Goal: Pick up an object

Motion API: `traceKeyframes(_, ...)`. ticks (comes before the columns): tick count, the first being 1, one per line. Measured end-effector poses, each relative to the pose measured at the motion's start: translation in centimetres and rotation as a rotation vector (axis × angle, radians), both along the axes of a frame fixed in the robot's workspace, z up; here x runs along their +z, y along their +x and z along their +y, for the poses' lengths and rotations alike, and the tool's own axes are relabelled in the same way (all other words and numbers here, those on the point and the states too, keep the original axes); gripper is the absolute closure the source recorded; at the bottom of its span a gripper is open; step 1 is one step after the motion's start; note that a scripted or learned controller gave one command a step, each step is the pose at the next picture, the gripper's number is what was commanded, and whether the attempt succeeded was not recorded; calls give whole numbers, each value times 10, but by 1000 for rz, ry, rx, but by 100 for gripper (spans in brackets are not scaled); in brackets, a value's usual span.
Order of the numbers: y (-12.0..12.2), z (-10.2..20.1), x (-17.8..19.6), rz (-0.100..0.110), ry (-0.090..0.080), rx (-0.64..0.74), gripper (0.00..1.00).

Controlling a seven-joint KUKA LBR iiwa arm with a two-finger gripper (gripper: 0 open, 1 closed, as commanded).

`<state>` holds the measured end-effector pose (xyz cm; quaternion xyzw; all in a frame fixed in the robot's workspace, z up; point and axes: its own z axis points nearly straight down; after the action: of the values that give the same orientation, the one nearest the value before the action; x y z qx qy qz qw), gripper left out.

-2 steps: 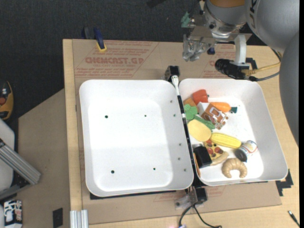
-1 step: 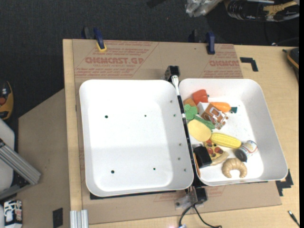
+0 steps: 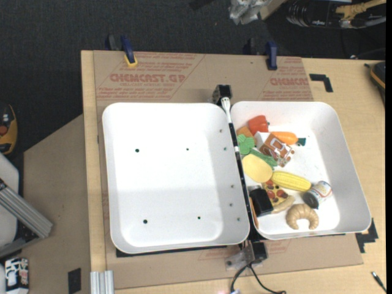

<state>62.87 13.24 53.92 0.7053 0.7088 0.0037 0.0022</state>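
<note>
Two shallow white plastic bins were seen side by side on a tan board printed with red lettering [image 3: 147, 76], which was held at its far edge by a yellow-and-blue clamp [image 3: 128, 52] and a blue clamp [image 3: 271, 54]. Dark carpet [image 3: 55, 17] lay beyond the board.

The left bin [image 3: 168, 173] showed only small dark holes in its floor. The right bin [image 3: 343, 164] held a cluster of toy items along its left side: a red pepper-like piece [image 3: 258, 124], an orange carrot [image 3: 283, 137], a green leafy piece [image 3: 245, 144], a small white-and-brown block [image 3: 275, 148], a yellow oval [image 3: 256, 168], a yellow corn cob [image 3: 291, 180], a black block [image 3: 260, 201], a pizza slice [image 3: 278, 197], a small metallic can [image 3: 316, 194] and a tan croissant [image 3: 303, 215].

The metal gripper [image 3: 248, 5] was found at the top edge, well above the bins and over the carpet. How far its fingers stood apart could not be told, and nothing was seen between them.
</note>
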Motion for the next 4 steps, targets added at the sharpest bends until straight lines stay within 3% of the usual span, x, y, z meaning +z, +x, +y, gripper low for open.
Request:
traceKeyframes(1, -10, 99, -5, 6, 2, 7, 100)
traceKeyframes(2, -8, 92, -4, 5, -1, -3, 0)
traceKeyframes(3, -8, 93, 7, 1, 0, -1, 100)
traceKeyframes(4, -45, 91, -181, 28, -8, -6, 100)
